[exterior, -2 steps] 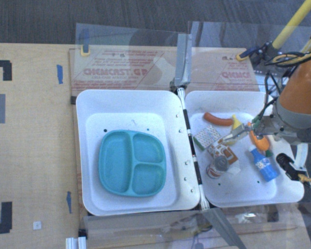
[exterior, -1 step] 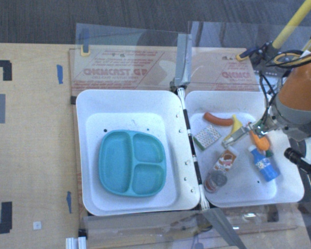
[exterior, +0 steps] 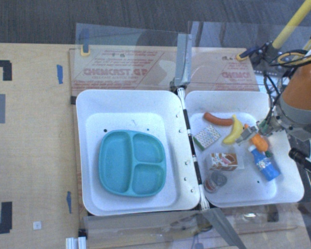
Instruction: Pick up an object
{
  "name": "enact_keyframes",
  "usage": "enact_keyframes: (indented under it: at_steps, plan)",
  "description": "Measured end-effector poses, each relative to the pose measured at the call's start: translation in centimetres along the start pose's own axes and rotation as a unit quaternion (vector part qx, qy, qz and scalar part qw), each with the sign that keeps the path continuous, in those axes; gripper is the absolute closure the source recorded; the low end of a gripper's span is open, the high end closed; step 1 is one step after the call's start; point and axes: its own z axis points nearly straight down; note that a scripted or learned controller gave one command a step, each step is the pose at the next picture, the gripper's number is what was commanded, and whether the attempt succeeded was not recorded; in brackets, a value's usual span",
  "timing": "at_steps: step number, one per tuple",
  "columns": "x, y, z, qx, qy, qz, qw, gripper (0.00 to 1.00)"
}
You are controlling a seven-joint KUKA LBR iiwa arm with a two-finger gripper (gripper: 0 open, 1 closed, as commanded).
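The right bin [exterior: 285, 193] holds several small items. A red sausage [exterior: 218, 119] lies at the back, with a yellow banana [exterior: 232, 132] just in front of it. A checkered packet [exterior: 207, 137], a small brown-and-white carton [exterior: 224, 161] and a round grey tin [exterior: 215, 180] lie toward the bin's left side. A blue bottle [exterior: 265, 166] lies at the right, with an orange piece [exterior: 259, 142] just behind it. My gripper [exterior: 252, 130] reaches in from the right, low in the bin between the banana's right end and the orange piece.
The left bin [exterior: 88, 113] carries a teal divided plate [exterior: 132, 162]. A grey divider rail [exterior: 189, 144] separates the bins. Cables and a yellow pole [exterior: 296, 18] stand at the back right. Wooden bench [exterior: 31, 139] lies to the left.
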Motion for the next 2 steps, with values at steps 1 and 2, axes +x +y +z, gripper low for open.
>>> enact_keyframes:
  at_steps: [1, 2]
  plan:
    - [-0.2, 6.0, -6.0, 0.012, -0.001, -0.029, 0.9995, 1.00]
    - [7.0, 6.1, -11.4, 0.014, 0.000, 0.015, 0.9998, 1.00]
